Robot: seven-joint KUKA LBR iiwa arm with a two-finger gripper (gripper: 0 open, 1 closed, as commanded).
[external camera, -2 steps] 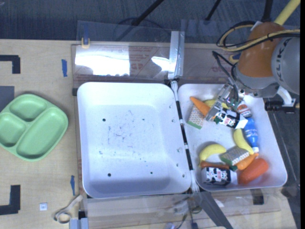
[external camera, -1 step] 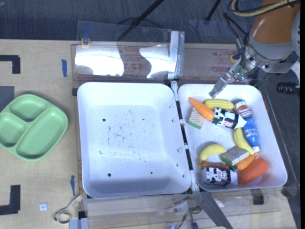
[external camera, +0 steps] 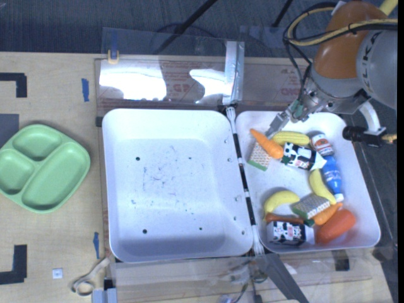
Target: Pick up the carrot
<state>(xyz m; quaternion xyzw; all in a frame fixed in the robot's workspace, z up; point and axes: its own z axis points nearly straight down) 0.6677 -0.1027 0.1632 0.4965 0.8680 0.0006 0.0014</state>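
Note:
The carrot (external camera: pixel 266 143), orange and stubby, lies slanted in the far left part of the right bin (external camera: pixel 369 197). It rests across a green-edged sponge (external camera: pixel 259 159) and next to a yellow banana (external camera: pixel 292 137). My gripper (external camera: pixel 276 124) reaches in from the upper right, its tip just above and right of the carrot's far end. Nothing shows between the tip and the carrot, and the carrot lies on the bin floor.
The right bin is crowded: a cow-patterned box (external camera: pixel 298 157), a blue bottle (external camera: pixel 332 177), a small can (external camera: pixel 322 145), two more bananas (external camera: pixel 281 199), a grey sponge (external camera: pixel 310 205) and orange-red pieces (external camera: pixel 337 225). The left bin (external camera: pixel 170 175) adjoins it. A green divided plate (external camera: pixel 41 167) sits far left.

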